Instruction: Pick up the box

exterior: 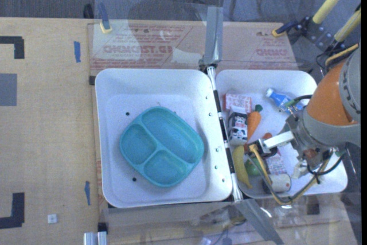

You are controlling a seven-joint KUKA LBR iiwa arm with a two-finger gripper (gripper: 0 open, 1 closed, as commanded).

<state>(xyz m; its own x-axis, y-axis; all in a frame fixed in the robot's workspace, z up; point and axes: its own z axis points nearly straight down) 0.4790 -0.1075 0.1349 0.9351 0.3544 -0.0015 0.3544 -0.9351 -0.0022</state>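
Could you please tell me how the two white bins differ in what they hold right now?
The left bin holds one thing, a teal divided plate, lying flat. The right bin is crowded with small things, among them a carrot and a red-and-white box, and the arm hangs over it. Both are shallow and white.

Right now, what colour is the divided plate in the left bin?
Teal blue all over; the divided plate lies in the left bin, shown clearly in the camera view.
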